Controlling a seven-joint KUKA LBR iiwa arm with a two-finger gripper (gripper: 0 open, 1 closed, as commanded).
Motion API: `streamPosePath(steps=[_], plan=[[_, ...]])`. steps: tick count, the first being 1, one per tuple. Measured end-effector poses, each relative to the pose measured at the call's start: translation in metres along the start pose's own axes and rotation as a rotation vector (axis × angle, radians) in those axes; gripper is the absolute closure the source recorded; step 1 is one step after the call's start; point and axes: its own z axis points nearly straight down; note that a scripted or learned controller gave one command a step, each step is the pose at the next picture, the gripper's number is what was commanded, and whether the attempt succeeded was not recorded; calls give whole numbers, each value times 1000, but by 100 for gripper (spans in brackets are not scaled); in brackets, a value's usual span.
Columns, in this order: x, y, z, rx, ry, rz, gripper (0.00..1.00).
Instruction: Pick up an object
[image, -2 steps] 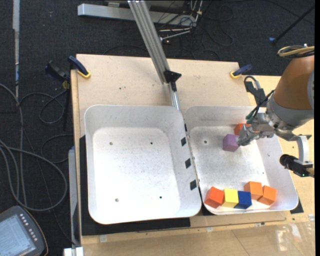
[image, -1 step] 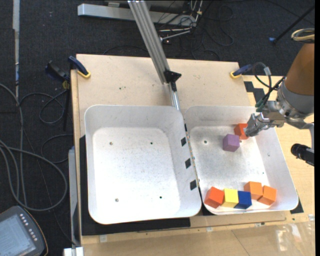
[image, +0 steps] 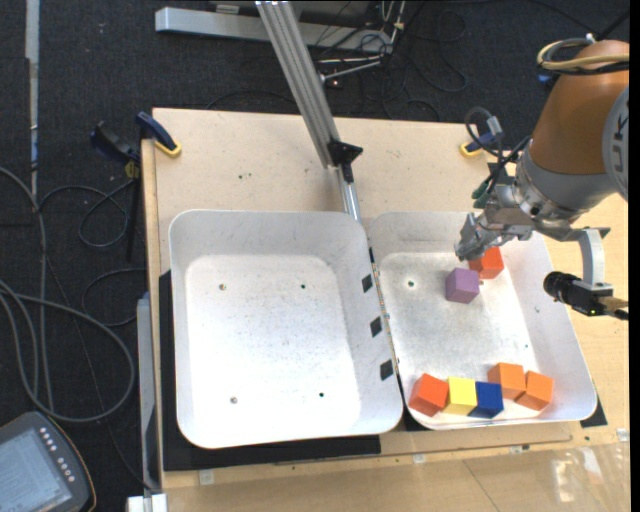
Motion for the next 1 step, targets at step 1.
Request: streamPosePath(steps=[1], plan=[[54,14,-6,0,1,-2,100]])
